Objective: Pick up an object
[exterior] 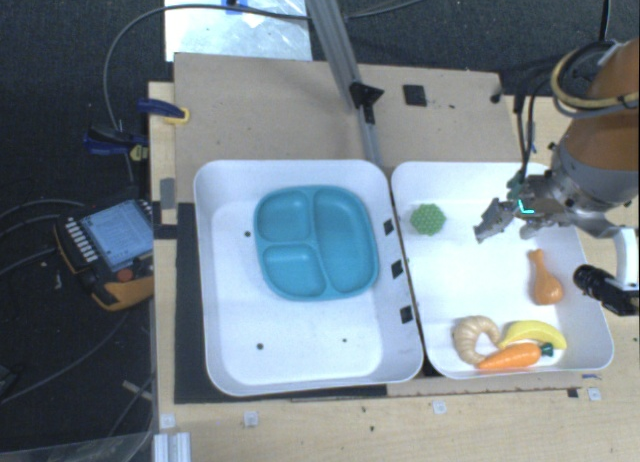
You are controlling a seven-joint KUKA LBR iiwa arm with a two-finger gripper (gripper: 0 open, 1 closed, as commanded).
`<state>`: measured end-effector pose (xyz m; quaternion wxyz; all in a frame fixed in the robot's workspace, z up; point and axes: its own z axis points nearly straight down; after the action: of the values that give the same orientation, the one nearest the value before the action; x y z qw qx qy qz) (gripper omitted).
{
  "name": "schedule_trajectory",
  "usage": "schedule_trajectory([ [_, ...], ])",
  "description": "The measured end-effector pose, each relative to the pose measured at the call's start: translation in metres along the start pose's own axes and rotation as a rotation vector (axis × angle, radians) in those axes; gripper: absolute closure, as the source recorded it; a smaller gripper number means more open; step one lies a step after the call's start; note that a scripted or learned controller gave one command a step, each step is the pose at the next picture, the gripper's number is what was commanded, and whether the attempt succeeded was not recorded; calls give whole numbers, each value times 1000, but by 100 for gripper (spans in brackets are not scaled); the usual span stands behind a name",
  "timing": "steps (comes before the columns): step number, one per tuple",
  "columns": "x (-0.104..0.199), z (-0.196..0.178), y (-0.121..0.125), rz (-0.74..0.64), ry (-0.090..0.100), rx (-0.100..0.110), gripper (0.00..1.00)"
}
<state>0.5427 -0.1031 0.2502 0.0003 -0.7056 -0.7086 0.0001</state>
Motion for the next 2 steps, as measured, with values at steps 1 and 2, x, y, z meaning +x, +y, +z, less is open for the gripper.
schedule_trajectory([
  [1,0,-1,1,0,0,-2,0],
  [2,-5,42,0,4,0,1,0],
])
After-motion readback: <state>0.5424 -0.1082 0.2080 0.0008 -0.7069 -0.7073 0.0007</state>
